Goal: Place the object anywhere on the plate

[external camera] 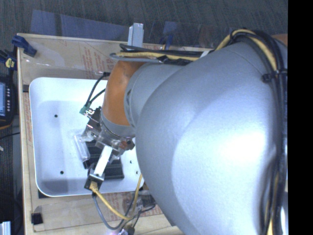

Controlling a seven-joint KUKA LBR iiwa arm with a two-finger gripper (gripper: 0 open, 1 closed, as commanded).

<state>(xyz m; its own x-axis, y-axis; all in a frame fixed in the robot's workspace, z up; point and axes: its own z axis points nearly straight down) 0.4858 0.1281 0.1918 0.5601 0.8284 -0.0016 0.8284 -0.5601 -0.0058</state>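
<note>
Claw (93, 148) is reaching low into the left white bin (44, 106), presumably working toward a pickup; its spread I cannot tell. No plate or object is identifiable, since the grey arm (205, 141) is covering much of the worktop (63, 209).

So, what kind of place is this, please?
Probably a robotics lab or test cell: a large grey arm reaches over a shallow white bin on a wooden bench, with loose cables around.

one fixed overhead camera, slanting down, close behind the arm (210, 131).
</note>
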